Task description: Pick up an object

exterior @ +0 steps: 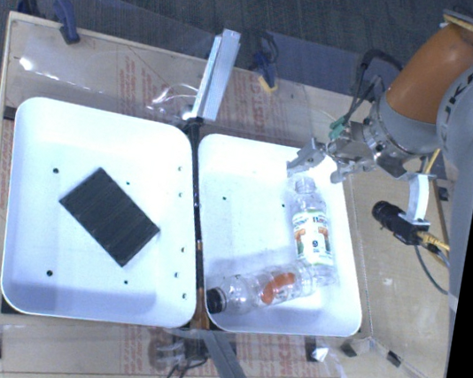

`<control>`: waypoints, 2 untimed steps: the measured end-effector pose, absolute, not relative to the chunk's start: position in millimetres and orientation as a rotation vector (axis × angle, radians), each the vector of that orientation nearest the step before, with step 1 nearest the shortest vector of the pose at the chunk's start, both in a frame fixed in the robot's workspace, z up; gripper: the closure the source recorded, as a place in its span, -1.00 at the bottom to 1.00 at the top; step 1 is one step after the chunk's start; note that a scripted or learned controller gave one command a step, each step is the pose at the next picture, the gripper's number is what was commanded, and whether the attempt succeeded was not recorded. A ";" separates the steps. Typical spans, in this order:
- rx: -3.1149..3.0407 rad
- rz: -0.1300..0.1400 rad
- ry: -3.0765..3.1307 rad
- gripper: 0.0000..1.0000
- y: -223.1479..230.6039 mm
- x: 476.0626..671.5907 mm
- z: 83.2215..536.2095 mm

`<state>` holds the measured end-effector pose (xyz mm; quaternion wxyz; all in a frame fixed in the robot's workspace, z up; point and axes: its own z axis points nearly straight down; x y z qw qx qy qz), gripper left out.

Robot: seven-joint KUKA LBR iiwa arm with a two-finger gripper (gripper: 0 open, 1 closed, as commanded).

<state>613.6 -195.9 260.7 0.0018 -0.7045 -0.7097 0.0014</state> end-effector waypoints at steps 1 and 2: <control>-1.944 0.002 -2.460 -1.00 -209.0 558.8 100.6; -1.796 -0.001 -2.576 -1.00 -209.4 502.0 91.9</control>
